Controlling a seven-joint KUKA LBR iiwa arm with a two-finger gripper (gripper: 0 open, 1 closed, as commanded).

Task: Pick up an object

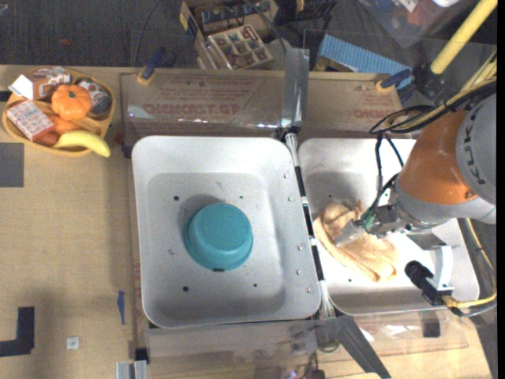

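A tan crumpled cloth [355, 243] lies in the right bin [347, 160], near its left wall. My gripper [368, 223] is down on the cloth's upper right part, touching or pressing into its folds. A teal upturned bowl [220, 235] sits in the middle of the left bin [158, 180]. The arm's orange band hangs over the right bin's right half and hides the floor beneath it.
A basket [16, 121] of toy food, with a pumpkin [71, 101] and a banana [83, 141], stands on the bench at far left. Cardboard walls run behind both bins. The ridge between the bins lies just left of the cloth.
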